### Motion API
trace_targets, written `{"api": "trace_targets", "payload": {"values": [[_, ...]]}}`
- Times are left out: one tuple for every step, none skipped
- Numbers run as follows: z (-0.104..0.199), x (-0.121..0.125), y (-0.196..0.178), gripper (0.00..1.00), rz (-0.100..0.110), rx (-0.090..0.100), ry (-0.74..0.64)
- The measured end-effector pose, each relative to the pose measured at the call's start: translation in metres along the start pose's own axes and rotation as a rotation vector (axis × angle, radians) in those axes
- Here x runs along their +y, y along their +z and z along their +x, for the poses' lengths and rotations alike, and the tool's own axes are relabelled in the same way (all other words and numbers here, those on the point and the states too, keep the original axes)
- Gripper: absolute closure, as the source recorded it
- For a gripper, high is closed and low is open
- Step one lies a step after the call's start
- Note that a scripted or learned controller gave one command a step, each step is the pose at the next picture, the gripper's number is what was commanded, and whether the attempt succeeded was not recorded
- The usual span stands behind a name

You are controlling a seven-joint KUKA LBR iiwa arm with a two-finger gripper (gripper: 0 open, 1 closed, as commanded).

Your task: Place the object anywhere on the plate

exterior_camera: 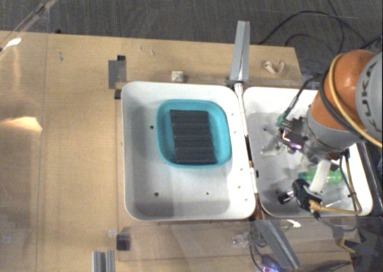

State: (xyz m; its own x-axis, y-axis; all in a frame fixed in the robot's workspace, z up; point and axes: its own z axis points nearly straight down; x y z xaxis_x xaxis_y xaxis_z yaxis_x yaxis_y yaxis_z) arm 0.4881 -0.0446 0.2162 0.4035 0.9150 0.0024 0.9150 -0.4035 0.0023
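A teal square plate (164,139) with a dark ridged middle lies in the left white bin (137,199), toward its far side. My gripper (288,138) hangs low over the right white bin (266,202), left of the arm's orange band. A green object (307,176) lies near that bin's front, partly hidden under the robot's hardware. Another small green piece (280,120) shows just beyond the gripper. I see nothing clearly between the fingers.
A grey metal post (241,52) stands behind the seam between the two bins. Small dark blocks (121,60) sit on the wooden bench (66,145) around the left bin. Cables run behind the right bin.
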Motion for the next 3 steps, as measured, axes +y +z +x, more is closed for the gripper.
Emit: {"api": "trace_targets", "payload": {"values": [[0.0, 0.0, 0.0, 0.0, 0.0, 0.0, 0.0], [0.0, 0.0, 0.0, 0.0, 0.0, 0.0, 0.0], [0.0, 0.0, 0.0, 0.0, 0.0, 0.0, 0.0]]}}
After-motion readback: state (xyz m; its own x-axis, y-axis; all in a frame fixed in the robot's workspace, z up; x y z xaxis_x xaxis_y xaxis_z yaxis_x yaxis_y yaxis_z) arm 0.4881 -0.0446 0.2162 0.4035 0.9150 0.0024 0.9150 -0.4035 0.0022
